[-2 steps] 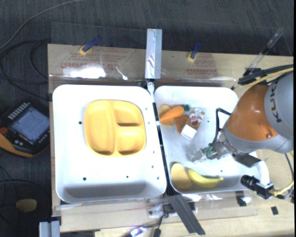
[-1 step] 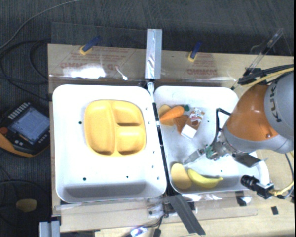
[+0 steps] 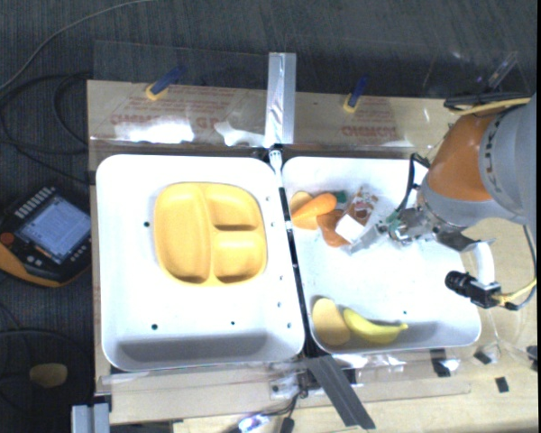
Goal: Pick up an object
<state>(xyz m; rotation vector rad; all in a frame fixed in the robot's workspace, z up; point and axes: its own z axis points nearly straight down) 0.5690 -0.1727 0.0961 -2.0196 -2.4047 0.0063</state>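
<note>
In the right bin point(image 3: 433, 300) several small objects lie in the upper left part. An orange carrot point(image 3: 312, 206) rests by the bin's left wall. Below it sits an orange piece point(image 3: 329, 235) with a white block point(image 3: 347, 227) against it. A small red and white item point(image 3: 361, 207) lies just right of the carrot. A banana point(image 3: 371, 326) and a yellow rounded fruit point(image 3: 325, 318) lie along the front wall. My gripper point(image 3: 370, 236) is low in this bin, its tip beside the white block, reaching in from the right.
The left bin point(image 3: 126, 269) holds a yellow divided plate point(image 3: 209, 231). The arm's grey body with its orange band point(image 3: 460, 165) hangs over the right bin's right side. A handheld controller point(image 3: 38, 234) lies off the bench to the left.
</note>
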